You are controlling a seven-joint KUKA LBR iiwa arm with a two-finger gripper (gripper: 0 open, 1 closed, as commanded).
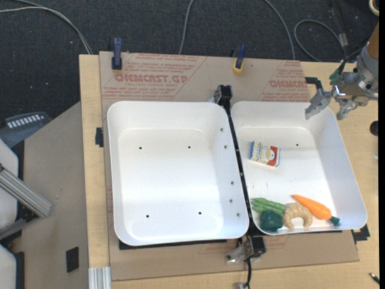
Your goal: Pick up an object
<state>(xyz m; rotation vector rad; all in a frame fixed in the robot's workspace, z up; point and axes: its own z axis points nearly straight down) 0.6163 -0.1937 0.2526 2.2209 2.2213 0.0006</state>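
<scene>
My gripper (329, 108) hangs over the far right corner of the right bin (337, 143), fingers spread open with nothing between them. Inside that bin a small blue, white and orange carton (264, 154) lies near the middle. Along the near edge lie a green vegetable (268, 212), a beige ginger-like piece (298, 216) and an orange carrot (313, 207). All of these sit well below and to the left of the gripper.
The left bin (120, 161) stands beside the right one, separated by a black divider (231, 155). Blue (117, 52) and yellow (239, 59) clamps hold the cardboard sheet at the far edge. Cables run across the dark floor behind.
</scene>
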